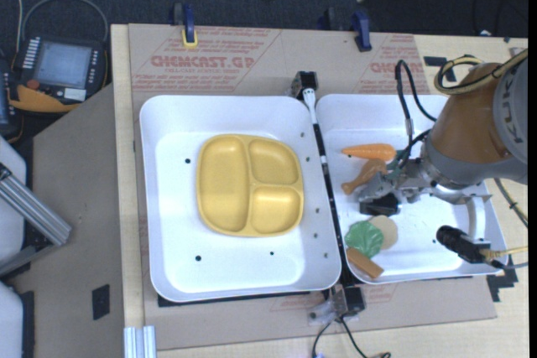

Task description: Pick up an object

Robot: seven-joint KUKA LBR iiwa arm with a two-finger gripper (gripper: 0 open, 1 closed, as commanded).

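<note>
Grey arm (470, 138) reaching left into right bin (403, 268), gripper (379, 195) low beside carrot (369, 153), grip unclear.

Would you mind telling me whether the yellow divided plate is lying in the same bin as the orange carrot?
No, the yellow divided plate lies in the left bin, while the carrot lies in the right bin.

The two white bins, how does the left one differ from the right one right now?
The left bin holds one thing, a yellow divided plate lying flat in its middle; the right bin holds several small pieces, among them an orange carrot and a green item. The arm reaches over the right bin, with its hand low among those pieces, not over the left bin. Both are shallow, white and set side by side.
</note>
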